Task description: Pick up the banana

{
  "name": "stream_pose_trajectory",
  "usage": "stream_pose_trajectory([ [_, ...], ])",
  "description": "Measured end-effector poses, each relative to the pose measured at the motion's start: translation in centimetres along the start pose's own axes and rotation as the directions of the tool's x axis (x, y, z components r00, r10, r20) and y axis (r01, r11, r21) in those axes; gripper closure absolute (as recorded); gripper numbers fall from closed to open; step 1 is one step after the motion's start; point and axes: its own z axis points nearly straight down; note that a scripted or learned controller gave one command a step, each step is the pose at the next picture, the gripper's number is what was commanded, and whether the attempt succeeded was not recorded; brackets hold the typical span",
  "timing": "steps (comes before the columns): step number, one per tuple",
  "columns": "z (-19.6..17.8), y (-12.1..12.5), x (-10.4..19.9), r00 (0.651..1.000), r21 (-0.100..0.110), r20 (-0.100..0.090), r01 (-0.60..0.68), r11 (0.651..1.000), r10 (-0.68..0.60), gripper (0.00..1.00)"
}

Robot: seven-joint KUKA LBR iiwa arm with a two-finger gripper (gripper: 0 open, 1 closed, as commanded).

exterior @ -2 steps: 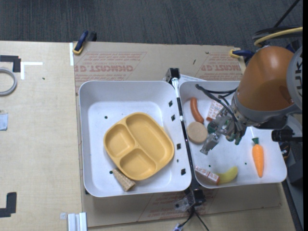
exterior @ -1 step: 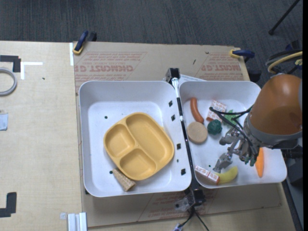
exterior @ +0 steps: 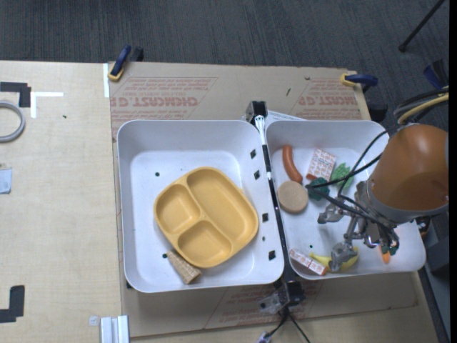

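The task is being judged as begun but not finished: the banana (exterior: 341, 261) is lying on the floor of the right bin (exterior: 407, 266), near its front edge, and is not being seen lifted. The gripper (exterior: 348, 251) is being held low over the bin, just above and touching or nearly touching the banana, with the arm (exterior: 410, 170) reaching in from the right. Whether the claw is open, closed or gripping cannot be told, since it is being seen from above and its tip is blending with the yellow fruit. What is being left, by this judgement, is a firm hold and a lift clear of the bin. In the right bin, 1 sausage (exterior: 289, 163) is lying near the back left, 1 round brown disc (exterior: 293, 197) is sitting just in front of it, a red and white packet (exterior: 320, 164) is resting beside the sausage, and some green pieces (exterior: 335, 176) are lying near the packet. Another small packet (exterior: 306, 263) is lying at the front, just left of the banana, and a small orange piece (exterior: 386, 256) is being seen to its right. In the left bin (exterior: 143, 191), 1 yellow tray (exterior: 206, 216) with 3 compartments is sitting in the middle, with nothing being seen in it, and 1 brown block (exterior: 183, 267) is lying at the front, partly tucked under the tray's edge.
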Motion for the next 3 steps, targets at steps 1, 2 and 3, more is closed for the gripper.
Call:
stream_pose_trajectory([
  [1, -0.1, -0.8, -0.2, 0.918, 0.005, 0.007, 0.396, 0.918, -0.396, 0.0],
  [2, -12.6, 2.4, -7.4, 0.915, 0.004, 0.003, 0.404, 0.915, -0.404, 0.0],
  [3, -9.7, 4.3, -1.5, 0.857, 0.002, 0.001, 0.515, 0.857, -0.515, 0.0],
])
